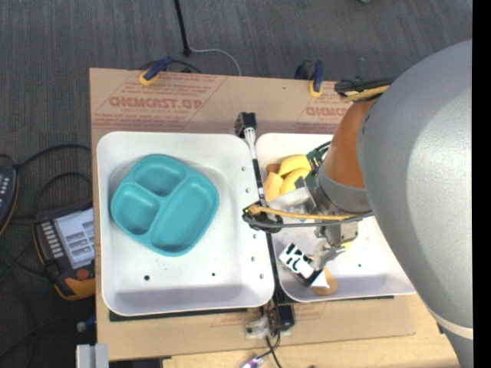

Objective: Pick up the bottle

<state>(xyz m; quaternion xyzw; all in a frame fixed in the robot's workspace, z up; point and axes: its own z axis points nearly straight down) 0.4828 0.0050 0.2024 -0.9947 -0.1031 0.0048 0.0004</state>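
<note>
Grey arm hangs over your right bin point(383, 286), so I can't tell how the fingers point(331, 245) are set. Bottle point(307, 267) lies tipped just below them, probably the target.
</note>
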